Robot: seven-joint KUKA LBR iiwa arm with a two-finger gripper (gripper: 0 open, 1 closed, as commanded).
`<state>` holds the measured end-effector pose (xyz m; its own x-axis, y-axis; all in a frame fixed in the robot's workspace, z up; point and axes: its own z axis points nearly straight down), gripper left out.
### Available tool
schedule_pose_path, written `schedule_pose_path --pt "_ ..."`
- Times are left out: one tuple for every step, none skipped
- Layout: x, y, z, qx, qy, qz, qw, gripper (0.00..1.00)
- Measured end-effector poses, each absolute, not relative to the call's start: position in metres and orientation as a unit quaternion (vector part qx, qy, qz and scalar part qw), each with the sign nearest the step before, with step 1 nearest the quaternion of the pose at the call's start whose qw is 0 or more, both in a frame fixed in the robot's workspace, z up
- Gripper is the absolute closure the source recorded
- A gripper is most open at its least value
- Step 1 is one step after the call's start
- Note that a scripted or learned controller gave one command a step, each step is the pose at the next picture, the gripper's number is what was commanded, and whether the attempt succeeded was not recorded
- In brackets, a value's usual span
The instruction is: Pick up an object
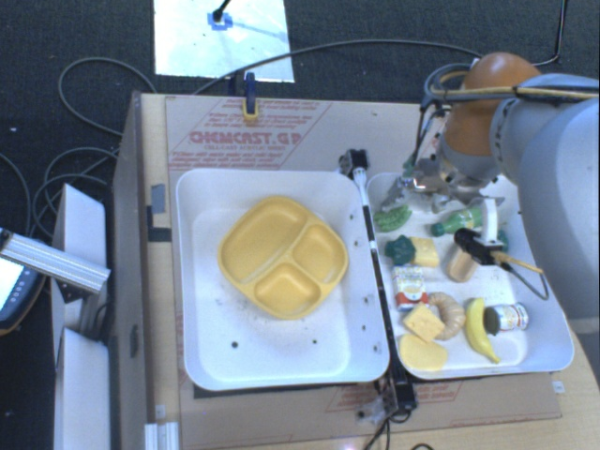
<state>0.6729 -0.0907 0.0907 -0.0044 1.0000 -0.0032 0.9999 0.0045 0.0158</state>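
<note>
Over the right bin, nothing picked yet.
My gripper hangs at the bin's 12 o'clock, finger spread unreadable; green bottle just below, likeliest target since closest.

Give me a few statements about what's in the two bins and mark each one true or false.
1. The yellow divided plate lies in the left bin. True.
2. The banana lies on the yellow divided plate. False: it lies in the right bin, near its front.
3. The end effector is above the right bin's far end. True.
4. The small can stands in the left bin. False: it lies on its side next to the banana in the right bin.
</note>
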Motion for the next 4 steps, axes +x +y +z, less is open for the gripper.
schedule_pose_path --pt "0.619 -0.091 0.091 0.707 0.708 0.0057 0.007 0.0" --pt "0.539 -0.091 0.091 0.707 0.707 0.006 0.007 0.0" --pt "0.638 -0.137 0.085 0.706 0.708 0.0004 0.001 0.0" --pt "0.597 -0.099 0.084 0.706 0.708 0.0004 0.0 0.0"
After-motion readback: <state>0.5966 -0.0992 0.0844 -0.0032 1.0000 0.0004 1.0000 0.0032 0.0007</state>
